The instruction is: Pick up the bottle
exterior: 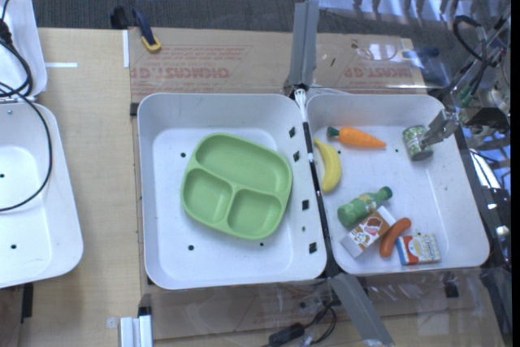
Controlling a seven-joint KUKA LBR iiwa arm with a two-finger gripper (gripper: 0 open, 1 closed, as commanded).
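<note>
Two shallow white bins sit side by side on a tan surface (89, 61) printed with red lettering, with dark carpet beyond its far edge. The left bin (154, 175) carries a green divided plate (236, 187). The right bin (463, 199) carries the green bottle (363, 206), lying on its side near the middle, between a banana (328, 165) on its left and a sausage (394, 236) to its lower right. A small carton (367, 232) touches the bottle's lower side; a juice box (419, 249) lies just beside the sausage. A carrot (357, 137) lies toward the far wall. The hand (435, 132) is at the far right corner, well apart from the bottle, touching a green can (417, 142); whether it is spread or pressed together cannot be told.
</note>
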